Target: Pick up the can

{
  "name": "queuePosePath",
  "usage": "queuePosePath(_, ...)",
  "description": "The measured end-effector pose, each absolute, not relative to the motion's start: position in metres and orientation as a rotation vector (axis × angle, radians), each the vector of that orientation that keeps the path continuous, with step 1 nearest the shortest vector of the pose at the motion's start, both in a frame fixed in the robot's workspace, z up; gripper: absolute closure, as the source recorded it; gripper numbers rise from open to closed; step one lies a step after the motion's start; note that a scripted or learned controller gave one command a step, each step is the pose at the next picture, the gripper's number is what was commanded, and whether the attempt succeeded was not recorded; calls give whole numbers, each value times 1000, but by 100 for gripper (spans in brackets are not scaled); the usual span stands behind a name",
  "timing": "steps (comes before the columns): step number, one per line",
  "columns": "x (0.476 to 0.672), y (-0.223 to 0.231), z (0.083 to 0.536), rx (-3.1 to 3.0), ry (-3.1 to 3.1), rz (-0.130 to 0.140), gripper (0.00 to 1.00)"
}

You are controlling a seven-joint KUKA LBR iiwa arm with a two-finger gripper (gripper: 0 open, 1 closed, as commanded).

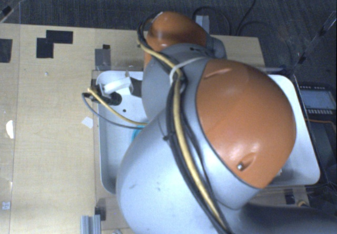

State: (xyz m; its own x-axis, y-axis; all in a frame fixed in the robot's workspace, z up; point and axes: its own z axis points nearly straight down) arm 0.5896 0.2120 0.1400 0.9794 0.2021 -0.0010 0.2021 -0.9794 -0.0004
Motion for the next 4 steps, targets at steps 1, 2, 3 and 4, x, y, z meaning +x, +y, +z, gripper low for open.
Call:
queuePosePath(1, 532, 183, 114, -3054, -676, -50, 100)
queuePosePath(2, 531, 227, 95, -3121, -317, -32, 100)
queuePosePath(3, 487, 235, 199, -3119, -365, -6, 100)
queuePosePath(4, 488, 234, 253, -3124, -315, -9, 100)
